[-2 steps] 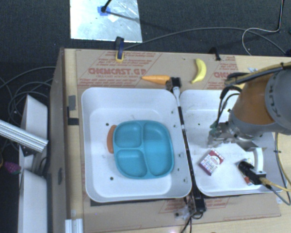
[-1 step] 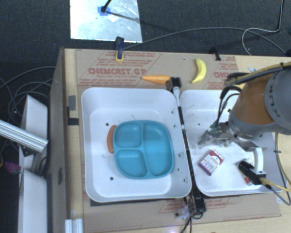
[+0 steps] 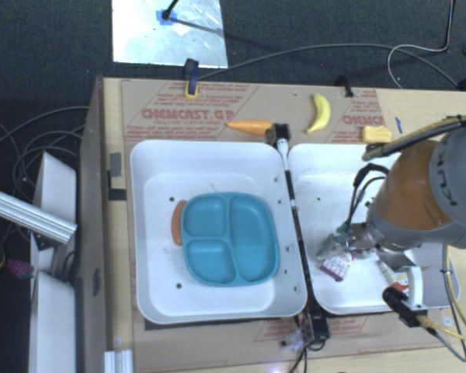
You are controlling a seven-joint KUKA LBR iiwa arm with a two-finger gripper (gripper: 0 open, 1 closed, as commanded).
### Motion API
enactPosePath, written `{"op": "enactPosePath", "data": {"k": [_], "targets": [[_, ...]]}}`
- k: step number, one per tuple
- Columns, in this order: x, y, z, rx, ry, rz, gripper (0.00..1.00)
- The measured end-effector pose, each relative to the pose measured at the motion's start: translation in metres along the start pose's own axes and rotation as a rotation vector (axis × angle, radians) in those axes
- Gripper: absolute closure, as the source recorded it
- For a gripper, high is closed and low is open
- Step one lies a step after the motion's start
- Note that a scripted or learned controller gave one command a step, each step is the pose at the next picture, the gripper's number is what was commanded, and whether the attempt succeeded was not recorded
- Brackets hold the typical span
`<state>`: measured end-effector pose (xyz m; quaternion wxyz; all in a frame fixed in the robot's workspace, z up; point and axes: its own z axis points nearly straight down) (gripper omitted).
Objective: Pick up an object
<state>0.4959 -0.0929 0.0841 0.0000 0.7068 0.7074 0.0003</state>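
A small pink and white packet (image 3: pixel 335 266) lies on the floor of the right bin (image 3: pixel 324 176), near its front. My gripper (image 3: pixel 338 245) hangs low just above and behind that packet, its metal fingers reaching toward it from the right. The arm's grey wrist and orange band (image 3: pixel 413 196) cover the right half of this bin. A blue divided plate (image 3: pixel 231 236) rests in the left bin (image 3: pixel 159 208), with an orange-brown sausage-like piece (image 3: pixel 176 221) along the plate's left edge.
On the cardboard behind the bins lie an orange carrot (image 3: pixel 249 127), a yellow banana (image 3: pixel 321 113) and a yellow block (image 3: pixel 377 134). A black divider bar (image 3: pixel 293 208) runs between the bins. Cables trail at the bench's front right.
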Motion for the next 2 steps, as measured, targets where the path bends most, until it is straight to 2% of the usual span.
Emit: {"op": "enactPosePath", "data": {"k": [1, 2], "targets": [[0.000, 0.001, -0.011, -0.003, 0.001, -0.001, 1.00], [0.091, 0.050, -0.101, -0.003, 0.002, -0.004, 1.00]]}}
